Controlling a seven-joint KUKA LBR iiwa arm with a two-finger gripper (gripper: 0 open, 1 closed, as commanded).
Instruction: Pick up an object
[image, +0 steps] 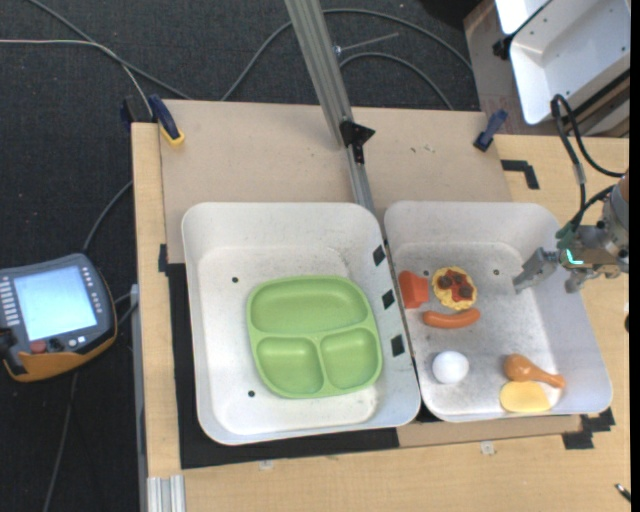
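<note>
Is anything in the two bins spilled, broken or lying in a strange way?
Nothing stands out. The green divided plate lies flat in the left bin; the toy foods, such as the hot dog and white egg, lie apart in the right bin.

Two bins are set side by side on the bench (260, 150). A divided plate (315, 333) is placed in the left bin (215, 260). In the right bin (570, 340), a small pizza (453, 286) is flanked on its left by a wedge-shaped piece (412, 289); a sausage (451, 319) is laid just before it. Nearer the front, an egg (450, 367) is placed left of a drumstick (532, 371), with a rounded piece (526, 398) before that.
</note>
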